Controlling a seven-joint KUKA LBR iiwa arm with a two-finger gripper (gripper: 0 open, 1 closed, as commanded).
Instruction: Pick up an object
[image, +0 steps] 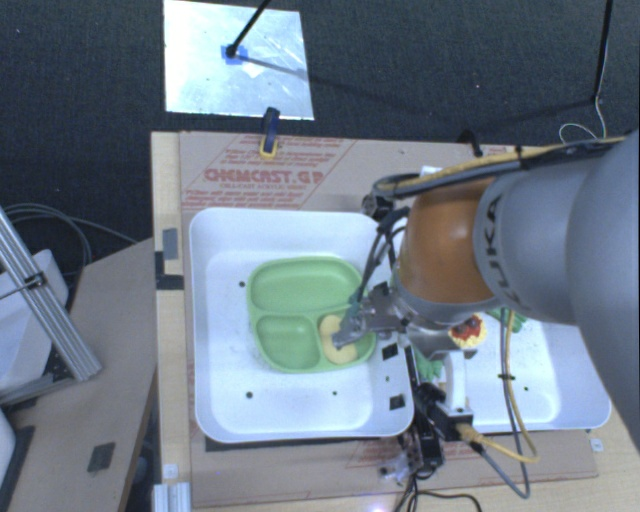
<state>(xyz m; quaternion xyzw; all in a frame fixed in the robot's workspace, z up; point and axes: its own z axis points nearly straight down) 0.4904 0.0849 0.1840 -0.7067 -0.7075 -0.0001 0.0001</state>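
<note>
Grey and bulky, the arm (560, 240) comes in from the right and covers much of the right bin (570, 400), its orange band (445, 250) sitting over the gap between the two bins. Beneath everything lies a brown cardboard sheet (270, 170) with red print, spread over the bench; a small yellow and black clip (269, 135) sits at its far edge. The left bin (215, 330), white and shallow, lies on the left half of that sheet.

A green divided plate (295, 300) rests in the middle of the left bin, nearer its right wall than its left. In the plate's compartment closest to the bin's near right corner lies a small pale yellow object (338, 338), which I cannot identify further. The gripper (352, 325) hangs right over that compartment, its dark metal tip at or just above the yellow object. Whether the fingers are apart or together I cannot tell, nor whether they touch the object.

In the right bin, just past its left wall and partly hidden under the wrist, a small red and yellow object (468, 331) peeks out. A yellow cable (505, 420) droops from the arm across the right bin's near edge.
</note>
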